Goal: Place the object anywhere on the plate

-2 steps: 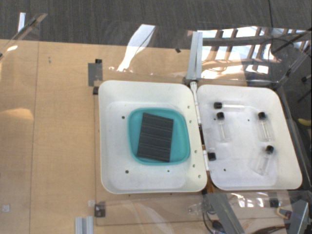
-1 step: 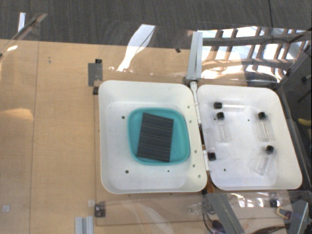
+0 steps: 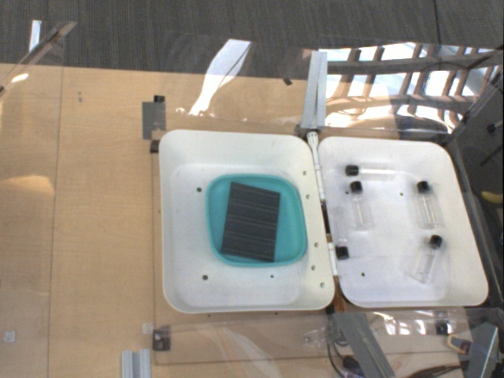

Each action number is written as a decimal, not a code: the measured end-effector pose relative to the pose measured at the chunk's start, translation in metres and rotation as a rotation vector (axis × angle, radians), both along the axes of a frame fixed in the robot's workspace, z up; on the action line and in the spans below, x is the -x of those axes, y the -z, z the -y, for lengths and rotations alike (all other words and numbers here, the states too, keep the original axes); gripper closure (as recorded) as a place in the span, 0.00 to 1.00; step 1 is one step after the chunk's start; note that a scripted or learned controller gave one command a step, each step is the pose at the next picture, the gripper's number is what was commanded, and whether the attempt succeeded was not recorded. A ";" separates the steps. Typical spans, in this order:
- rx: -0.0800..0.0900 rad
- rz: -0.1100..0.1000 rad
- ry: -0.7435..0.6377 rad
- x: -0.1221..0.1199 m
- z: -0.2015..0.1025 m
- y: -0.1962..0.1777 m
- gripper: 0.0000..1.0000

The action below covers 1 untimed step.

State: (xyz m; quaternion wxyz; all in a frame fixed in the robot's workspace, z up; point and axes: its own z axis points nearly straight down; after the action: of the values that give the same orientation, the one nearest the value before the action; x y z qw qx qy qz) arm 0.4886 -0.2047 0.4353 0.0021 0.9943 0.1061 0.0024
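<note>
A dark grey ribbed rectangular block (image 3: 251, 221) lies flat on a teal plate (image 3: 294, 237) in the middle of the left white bin (image 3: 183, 274). The block sits slightly turned and stays well inside the plate's rim. The plate rests level on the bin's floor.
The right white bin (image 3: 465, 282) holds several clear vials with black caps, such as one at the back left (image 3: 352, 170) and one at the front right (image 3: 429, 258). A metal post (image 3: 314, 93) stands behind the seam between the bins. Wooden benchtop spreads to the left.
</note>
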 end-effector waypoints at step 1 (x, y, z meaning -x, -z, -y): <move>0.000 0.000 0.000 0.000 0.000 0.000 0.00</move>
State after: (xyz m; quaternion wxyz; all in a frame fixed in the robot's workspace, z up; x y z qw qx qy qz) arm 0.4886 -0.2047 0.4354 0.0021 0.9943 0.1062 0.0025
